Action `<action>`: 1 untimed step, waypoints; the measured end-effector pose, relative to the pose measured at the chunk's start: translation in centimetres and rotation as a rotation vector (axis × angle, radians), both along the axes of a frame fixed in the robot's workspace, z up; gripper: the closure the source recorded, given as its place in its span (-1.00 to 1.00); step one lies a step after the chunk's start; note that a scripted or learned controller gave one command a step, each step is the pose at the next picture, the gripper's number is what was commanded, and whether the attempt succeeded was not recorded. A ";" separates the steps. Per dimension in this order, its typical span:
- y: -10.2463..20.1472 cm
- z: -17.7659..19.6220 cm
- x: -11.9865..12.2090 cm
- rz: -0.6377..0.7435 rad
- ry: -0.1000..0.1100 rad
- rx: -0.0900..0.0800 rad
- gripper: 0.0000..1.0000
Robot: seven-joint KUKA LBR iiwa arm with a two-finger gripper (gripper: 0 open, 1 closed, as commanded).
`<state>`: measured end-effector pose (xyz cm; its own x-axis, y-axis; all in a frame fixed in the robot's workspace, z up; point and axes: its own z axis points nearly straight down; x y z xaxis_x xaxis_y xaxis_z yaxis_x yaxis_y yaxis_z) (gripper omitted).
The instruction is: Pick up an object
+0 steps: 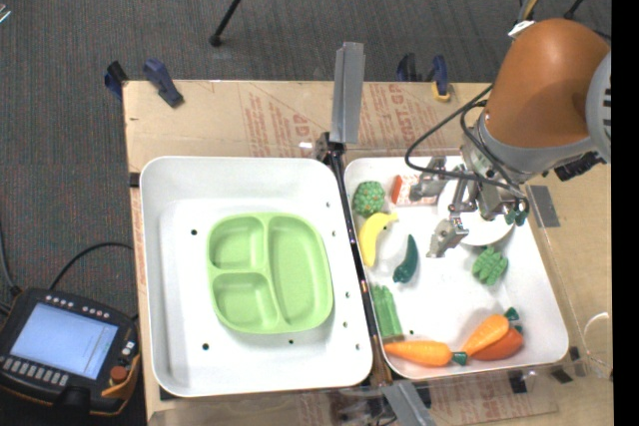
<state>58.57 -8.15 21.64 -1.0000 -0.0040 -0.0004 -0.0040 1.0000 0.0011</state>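
The right bin (547, 299) holds several toy foods. A broccoli head (367, 198) and a yellow banana (375, 234) lie near its left wall, with a dark green pepper (406, 259) beside them. A green leafy piece (489, 264) lies in the middle right. Two carrots (419, 351) (486, 333) and a red-orange piece (506, 345) rest along the front. My gripper (451, 236) hangs over the bin's middle, between the dark green pepper and the leafy piece, with nothing seen held in it. The arm's orange band (544, 85) covers the bin's far right corner.
The left bin (170, 214) holds a light green divided plate (270, 272). A green stalk (386, 311) lies along the right bin's left wall, and a small red-and-white piece (397, 188) sits by the broccoli. A teach pendant (65, 344) lies left of the bench.
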 end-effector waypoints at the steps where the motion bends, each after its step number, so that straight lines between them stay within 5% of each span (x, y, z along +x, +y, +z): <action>1: -4.8 -12.2 -3.7 -0.039 -0.010 -0.003 -1.00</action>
<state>54.91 -12.98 9.40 -0.9993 0.0353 -0.0109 0.0353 0.9994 -0.0014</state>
